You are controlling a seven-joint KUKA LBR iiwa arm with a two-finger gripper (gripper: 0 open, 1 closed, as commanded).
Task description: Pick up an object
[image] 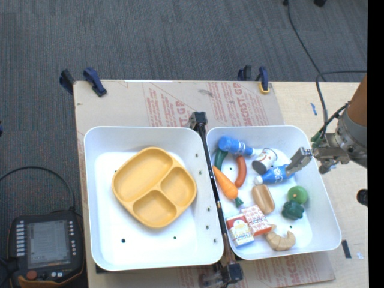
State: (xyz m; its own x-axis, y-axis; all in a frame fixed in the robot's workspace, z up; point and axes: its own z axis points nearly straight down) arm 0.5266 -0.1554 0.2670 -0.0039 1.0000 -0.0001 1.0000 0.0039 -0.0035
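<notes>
The right bin (pixel 327 206) holds several toy foods. Among them are a blue bottle (pixel 235 145), a red sausage (pixel 240 170), a carrot (pixel 227 185), a white and black piece (pixel 264 159), a second blue bottle (pixel 273 175), a bun (pixel 263 198), a green apple (pixel 297 194), a dark green piece (pixel 293 210), a red and white carton (pixel 249 225) and a croissant (pixel 281 240). My gripper (pixel 313 161) hangs over the bin's right edge, open with nothing between its fingers. Its left finger (pixel 299 159) is close to the second blue bottle.
The left bin (pixel 96 161) holds a yellow divided plate (pixel 155 186). Both bins rest on a cardboard sheet (pixel 168 104) clamped at the back. A control pendant (pixel 42 248) lies on the floor at lower left. Cables run at the upper right.
</notes>
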